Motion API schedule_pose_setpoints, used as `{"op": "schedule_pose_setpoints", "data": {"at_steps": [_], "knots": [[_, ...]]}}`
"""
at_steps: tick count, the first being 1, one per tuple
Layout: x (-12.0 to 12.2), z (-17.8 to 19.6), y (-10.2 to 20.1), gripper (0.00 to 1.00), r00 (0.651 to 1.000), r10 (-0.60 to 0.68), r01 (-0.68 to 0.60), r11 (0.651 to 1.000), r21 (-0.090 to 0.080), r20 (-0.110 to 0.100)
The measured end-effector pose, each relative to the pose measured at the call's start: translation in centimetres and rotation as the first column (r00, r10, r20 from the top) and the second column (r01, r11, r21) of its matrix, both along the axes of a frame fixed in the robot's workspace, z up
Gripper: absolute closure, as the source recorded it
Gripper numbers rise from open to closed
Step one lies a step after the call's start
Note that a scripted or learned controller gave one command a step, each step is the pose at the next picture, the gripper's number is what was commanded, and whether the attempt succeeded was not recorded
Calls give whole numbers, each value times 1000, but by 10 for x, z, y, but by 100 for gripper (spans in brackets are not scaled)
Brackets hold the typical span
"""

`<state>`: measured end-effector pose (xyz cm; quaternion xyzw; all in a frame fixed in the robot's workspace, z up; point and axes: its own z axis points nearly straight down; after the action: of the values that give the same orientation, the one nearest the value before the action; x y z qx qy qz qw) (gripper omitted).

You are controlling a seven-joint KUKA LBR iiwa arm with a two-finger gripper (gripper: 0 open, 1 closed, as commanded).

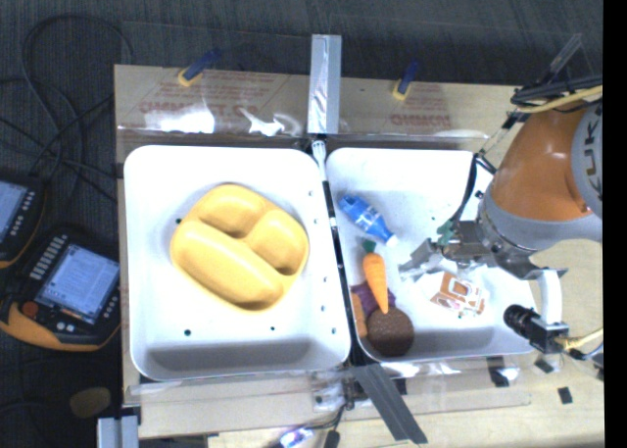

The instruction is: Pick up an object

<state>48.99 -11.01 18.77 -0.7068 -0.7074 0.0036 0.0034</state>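
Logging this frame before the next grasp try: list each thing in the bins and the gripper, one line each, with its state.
yellow plush: lying in the left bin, untouched.
blue bottle: lying on its side in the right bin.
carrot: lying flat, tip toward the bottle.
brown ball: resting at the near wall.
orange-and-white packet: lying flat beside the gripper.
gripper: low over the right bin, holding nothing visible.

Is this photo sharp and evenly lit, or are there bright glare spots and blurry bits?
In the camera view, glare whitens the clear plastic sheet behind the bins, and the left bin looks slightly washed out; the yellow object casts only a soft shadow; the gripper and the small packet look blurry, their details hard to read.
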Motion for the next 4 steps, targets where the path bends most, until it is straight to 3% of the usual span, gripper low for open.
{"op": "schedule_pose_setpoints", "data": {"at_steps": [1, 2, 3, 4], "knots": [[34, -8, 83, 0, 991, 133, -133, 991, 1, 0], [86, -8, 54, 0, 954, 300, -300, 954, 1, 1], [141, -8, 59, 0, 913, 409, -409, 913, 1, 1], [111, -8, 41, 0, 830, 558, -558, 830, 3, 3]]}}
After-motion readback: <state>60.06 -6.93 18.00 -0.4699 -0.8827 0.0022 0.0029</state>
